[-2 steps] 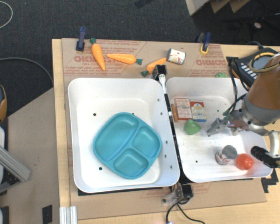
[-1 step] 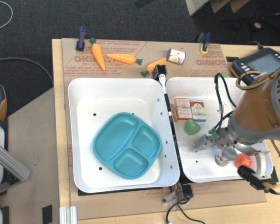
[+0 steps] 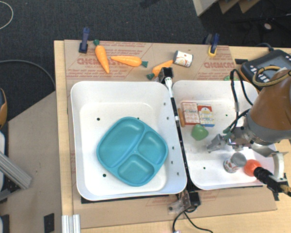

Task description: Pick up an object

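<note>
My gripper [image 3: 217, 143] hovers low in the right bin [image 3: 208, 178], just right of a small green object [image 3: 200, 132]. Nothing shows held in it. Behind the green object a red and white carton [image 3: 197, 113] lies flat. A silver can [image 3: 232, 162] and an orange-red round object [image 3: 252, 167] sit close under the wrist, near the bin's front right. The grey arm with its orange band [image 3: 276, 106] comes in from the right and hides the bin's right side.
The left bin [image 3: 82, 130] holds a blue divided plate [image 3: 132, 150]. A black-handled tool [image 3: 170, 93] lies along the rim between the bins. On the board behind lie three carrots [image 3: 102, 58] [image 3: 127, 60] [image 3: 160, 68], a small tub [image 3: 183, 58] and two blue clamps [image 3: 84, 39] [image 3: 213, 42].
</note>
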`<state>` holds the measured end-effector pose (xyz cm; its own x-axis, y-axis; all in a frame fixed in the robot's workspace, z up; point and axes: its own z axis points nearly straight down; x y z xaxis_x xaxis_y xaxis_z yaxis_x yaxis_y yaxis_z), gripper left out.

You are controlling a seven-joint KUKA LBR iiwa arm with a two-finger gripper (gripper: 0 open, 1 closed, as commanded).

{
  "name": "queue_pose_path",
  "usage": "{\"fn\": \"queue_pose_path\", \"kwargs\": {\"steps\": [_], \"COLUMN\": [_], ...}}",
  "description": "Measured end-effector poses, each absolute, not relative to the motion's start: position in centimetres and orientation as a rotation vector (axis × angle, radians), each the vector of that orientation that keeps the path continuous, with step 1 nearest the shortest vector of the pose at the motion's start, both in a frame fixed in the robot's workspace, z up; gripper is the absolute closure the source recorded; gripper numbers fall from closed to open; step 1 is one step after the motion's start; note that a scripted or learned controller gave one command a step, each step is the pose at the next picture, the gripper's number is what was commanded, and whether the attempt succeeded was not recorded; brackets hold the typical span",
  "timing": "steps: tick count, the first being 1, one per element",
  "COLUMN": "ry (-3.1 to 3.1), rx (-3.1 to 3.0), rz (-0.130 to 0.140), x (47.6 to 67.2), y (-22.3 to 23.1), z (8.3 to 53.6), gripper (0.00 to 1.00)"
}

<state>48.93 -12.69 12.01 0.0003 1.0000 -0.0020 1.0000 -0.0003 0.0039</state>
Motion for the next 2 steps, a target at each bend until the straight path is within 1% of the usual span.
{"fn": "queue_pose_path", "kwargs": {"steps": [1,2], "ry": [2.218,2.216], "rx": [2.220,2.219], "rz": [0.001,0.003], "x": [47.91,48.00], "y": [-14.15,-14.08], "z": [13.34,14.30], "gripper": [0.00,1.00]}}
